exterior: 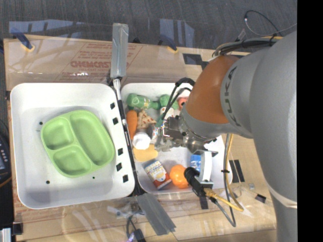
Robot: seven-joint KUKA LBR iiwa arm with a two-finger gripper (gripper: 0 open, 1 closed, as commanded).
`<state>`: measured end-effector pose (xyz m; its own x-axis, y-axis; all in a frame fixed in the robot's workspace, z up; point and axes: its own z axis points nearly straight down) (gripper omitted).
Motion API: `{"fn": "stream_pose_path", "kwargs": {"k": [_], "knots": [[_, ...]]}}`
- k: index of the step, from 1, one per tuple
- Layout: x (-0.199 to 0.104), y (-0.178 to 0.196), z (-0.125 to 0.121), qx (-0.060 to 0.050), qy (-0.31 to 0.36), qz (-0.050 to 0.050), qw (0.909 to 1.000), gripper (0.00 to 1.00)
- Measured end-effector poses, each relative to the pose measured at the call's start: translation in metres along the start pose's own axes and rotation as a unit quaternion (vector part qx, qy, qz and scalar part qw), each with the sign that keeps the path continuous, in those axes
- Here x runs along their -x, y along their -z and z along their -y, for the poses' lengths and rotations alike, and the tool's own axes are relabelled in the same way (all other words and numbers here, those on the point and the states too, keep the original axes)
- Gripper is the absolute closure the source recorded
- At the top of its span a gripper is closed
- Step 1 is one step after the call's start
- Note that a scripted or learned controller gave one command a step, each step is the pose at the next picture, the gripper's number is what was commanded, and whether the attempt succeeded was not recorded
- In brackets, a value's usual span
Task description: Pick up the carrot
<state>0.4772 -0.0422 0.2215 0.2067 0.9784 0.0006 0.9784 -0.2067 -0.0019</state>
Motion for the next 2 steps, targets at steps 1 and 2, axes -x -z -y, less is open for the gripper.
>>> {"fn": "stream_pose_path", "kwargs": {"k": [1,2], "knots": [[0.000,0.000,0.000,0.000,0.000,0.000,1.0000,0.00],[0.042,-0.130,-0.042,0.000,0.037,0.000,0.9993,0.00]]}}
